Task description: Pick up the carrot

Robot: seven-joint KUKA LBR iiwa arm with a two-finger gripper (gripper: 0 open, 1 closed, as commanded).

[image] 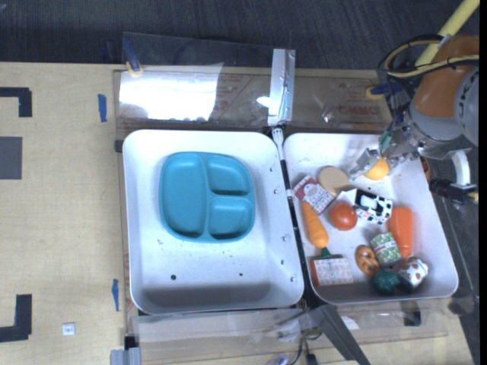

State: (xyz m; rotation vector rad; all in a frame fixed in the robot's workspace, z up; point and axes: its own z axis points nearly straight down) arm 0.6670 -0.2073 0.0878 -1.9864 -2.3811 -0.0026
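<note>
The carrot is orange with a green stub at its near end. It lies lengthwise on the left side of the right bin, close to the wall between the two bins. My gripper hangs over the far right corner of that bin, well away from the carrot, up and to its right. A small yellow item sits right at the gripper's tip, and whether it is held is unclear. Nothing touches the carrot from above.
Around the carrot lie a red-and-white packet, a tan disc, a red tomato and a small box. An orange-red oblong, a green can and other toys fill the right side. The left bin holds a blue divided tray.
</note>
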